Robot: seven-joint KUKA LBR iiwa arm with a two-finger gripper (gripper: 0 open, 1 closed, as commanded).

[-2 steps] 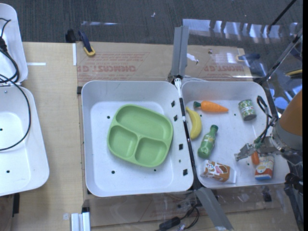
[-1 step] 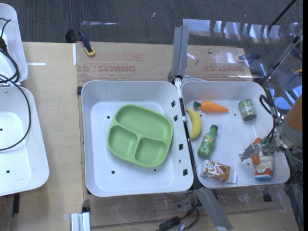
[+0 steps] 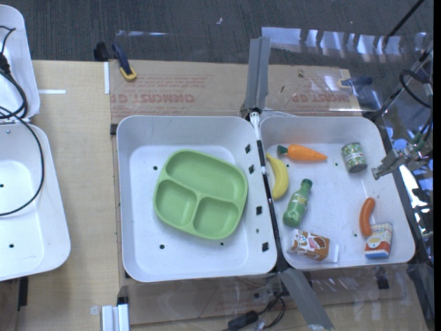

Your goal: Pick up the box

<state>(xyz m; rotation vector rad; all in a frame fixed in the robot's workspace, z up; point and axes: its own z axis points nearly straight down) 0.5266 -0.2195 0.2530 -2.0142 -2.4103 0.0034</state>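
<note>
– Since the jaws hang at the right wall of the right shallow white bin [image 3: 331,124], just beside the green-labelled tin can [image 3: 354,156], which way does the box lie from them?

– Toward the near-left. The brown and orange cardboard box [image 3: 309,245] lies flat at the near wall of that bin, well apart from the jaws. Its long axis runs almost along this wall, a little tilted, and its white end points to the right.

– Are the jaws wide or narrow?

– I cannot tell; they are small and partly lost in the reflections there.

– What lies between?

– An orange-red sausage [image 3: 366,216] lies about on the straight line, and close below it stands a small white, red and blue carton [image 3: 379,241] in the near-right corner. This carton could also be called a box, so I judge the target is not fully certain.

– And close to the brown box?

– The green plastic bottle [image 3: 297,203] is just above it, apart but near. The yellow banana [image 3: 278,176] and the orange carrot [image 3: 303,154] are farther. I think a grip across the short side needs care on the bottle side.

– The left bin?

– It holds a light green divided plate [image 3: 200,194], not in the way.
</note>
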